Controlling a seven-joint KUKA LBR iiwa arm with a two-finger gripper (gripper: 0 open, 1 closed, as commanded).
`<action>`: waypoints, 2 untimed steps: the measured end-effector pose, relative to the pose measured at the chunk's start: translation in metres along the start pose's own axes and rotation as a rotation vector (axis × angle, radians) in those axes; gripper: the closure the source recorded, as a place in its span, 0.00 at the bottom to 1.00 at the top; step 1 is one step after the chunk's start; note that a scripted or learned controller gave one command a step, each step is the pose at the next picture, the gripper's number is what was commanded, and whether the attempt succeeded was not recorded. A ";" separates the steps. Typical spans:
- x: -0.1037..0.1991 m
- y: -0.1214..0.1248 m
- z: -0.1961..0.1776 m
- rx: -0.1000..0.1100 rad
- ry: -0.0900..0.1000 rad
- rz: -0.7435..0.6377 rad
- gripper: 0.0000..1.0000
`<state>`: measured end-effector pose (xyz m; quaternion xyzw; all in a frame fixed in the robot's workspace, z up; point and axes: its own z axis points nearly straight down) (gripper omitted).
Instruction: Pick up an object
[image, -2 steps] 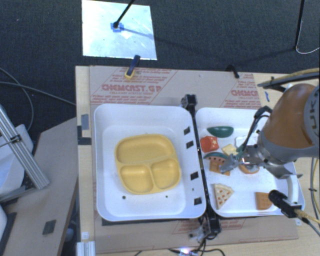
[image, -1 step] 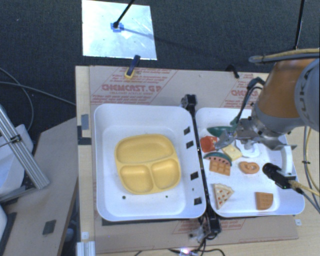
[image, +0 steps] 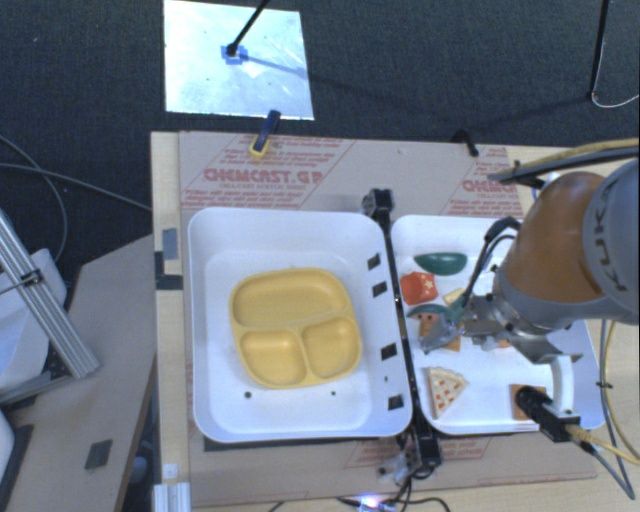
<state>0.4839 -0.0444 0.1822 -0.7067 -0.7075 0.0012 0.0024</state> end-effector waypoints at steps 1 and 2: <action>-0.055 0.029 0.102 -0.005 -0.004 0.004 0.00; -0.018 0.100 -0.010 -0.022 -0.003 -0.009 0.00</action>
